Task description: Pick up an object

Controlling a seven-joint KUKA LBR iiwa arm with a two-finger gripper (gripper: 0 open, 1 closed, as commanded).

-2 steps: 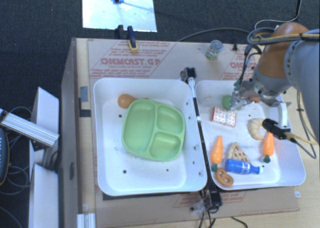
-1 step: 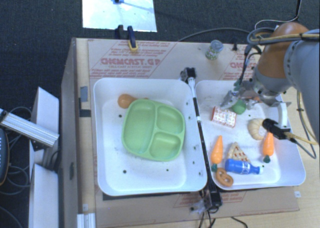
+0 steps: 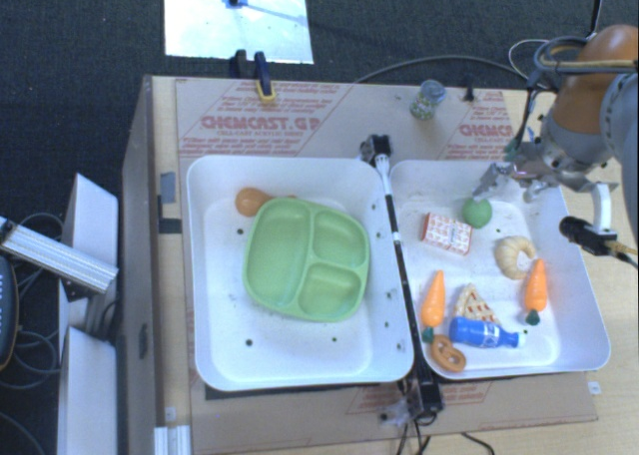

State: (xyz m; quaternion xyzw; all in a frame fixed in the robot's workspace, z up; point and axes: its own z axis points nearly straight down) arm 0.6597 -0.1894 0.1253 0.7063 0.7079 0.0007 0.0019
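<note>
The grey arm (image 3: 589, 109) with its orange band enters from the right and bends down over the far end of the right bin (image 3: 589, 343). Its gripper (image 3: 506, 176) hangs just above the bin's back part, with 1 pale finger (image 3: 489, 182) slanting down to the left and another part reaching right. The fingers look spread apart, and nothing sits between them, so the gripper is released and holding nothing.

Just below and left of the gripper lies a small green ball (image 3: 477, 212), close to the left fingertip; whether the tip touches it cannot be told. The other loose things lie in the same bin: a red-and-white checked block (image 3: 446, 233) left of the ball, a pale croissant (image 3: 515, 255) below it, an orange carrot (image 3: 536, 286) beside the croissant, a second carrot (image 3: 433, 299) near the bin's left wall, a pizza slice (image 3: 477, 303) between the 2 carrots, a blue bottle (image 3: 483, 334) lying on its side towards the near edge, and a small orange ring-shaped piece (image 3: 448, 354) at the near left corner.

The left bin (image 3: 225, 343) holds a green divided tray (image 3: 307, 258) with 3 compartments, lying flat, and an orange ball (image 3: 251, 202) touching the tray's far left corner. Both bins sit side by side on the worktop (image 3: 300, 114), which is covered with printed cardboard.
</note>
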